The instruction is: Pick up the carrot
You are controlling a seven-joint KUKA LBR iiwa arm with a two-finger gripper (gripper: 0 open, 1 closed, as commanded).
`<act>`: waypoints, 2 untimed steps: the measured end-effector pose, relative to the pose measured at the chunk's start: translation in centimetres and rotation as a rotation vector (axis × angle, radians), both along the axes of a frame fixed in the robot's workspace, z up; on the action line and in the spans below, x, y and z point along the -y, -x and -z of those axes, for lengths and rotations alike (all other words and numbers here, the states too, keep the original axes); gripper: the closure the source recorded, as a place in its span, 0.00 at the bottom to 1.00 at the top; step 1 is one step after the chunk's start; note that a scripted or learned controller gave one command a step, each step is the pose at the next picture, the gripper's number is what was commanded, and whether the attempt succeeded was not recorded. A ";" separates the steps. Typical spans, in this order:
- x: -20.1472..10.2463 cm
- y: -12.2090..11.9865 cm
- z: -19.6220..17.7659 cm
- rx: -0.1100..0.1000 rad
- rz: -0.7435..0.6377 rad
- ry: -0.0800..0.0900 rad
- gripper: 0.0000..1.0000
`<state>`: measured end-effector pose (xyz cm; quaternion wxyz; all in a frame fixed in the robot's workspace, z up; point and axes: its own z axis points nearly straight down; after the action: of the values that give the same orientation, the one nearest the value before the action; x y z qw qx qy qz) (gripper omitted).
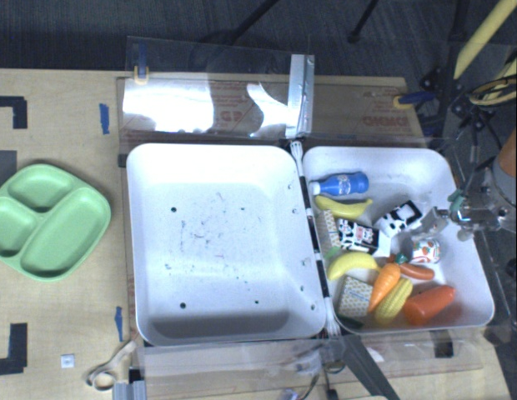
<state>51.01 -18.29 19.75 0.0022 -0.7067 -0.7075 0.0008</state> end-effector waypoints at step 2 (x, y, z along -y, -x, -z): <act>-4.2 2.5 11.0 0.010 -0.384 0.007 0.00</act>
<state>48.47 -14.07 8.80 -0.0039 -0.5587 -0.8294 0.0005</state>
